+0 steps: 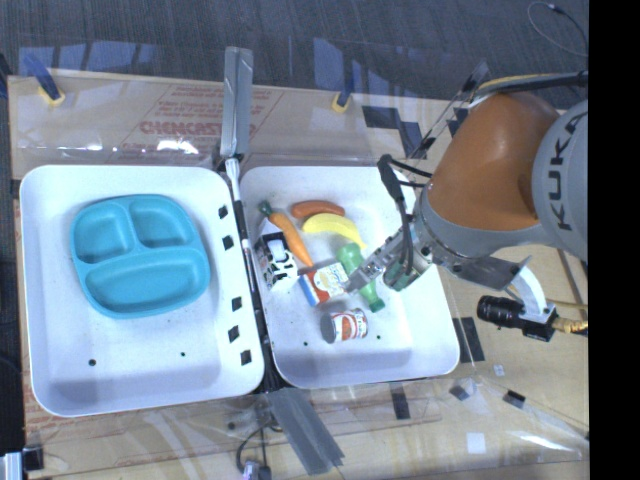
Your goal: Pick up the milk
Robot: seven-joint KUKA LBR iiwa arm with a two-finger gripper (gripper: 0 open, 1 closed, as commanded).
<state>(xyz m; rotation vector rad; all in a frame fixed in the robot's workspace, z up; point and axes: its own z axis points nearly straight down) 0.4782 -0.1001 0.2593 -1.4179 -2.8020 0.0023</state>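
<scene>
The milk (275, 258) is a small carton with black and white patches. It lies at the left side of the right bin (425, 343), close to the divider. My gripper (364, 274) hangs low over the middle of that bin, to the right of the milk and apart from it. It sits right above a green bottle (352, 260) and next to a white carton with red and blue print (316, 287). Nothing of the milk lies under the gripper.
An orange carrot (291, 237), a reddish sausage (318, 209) and a yellow banana (333, 228) lie behind the gripper. A small can (345, 325) lies near the bin's front. The left bin (50, 368) holds a blue divided plate (140, 253).
</scene>
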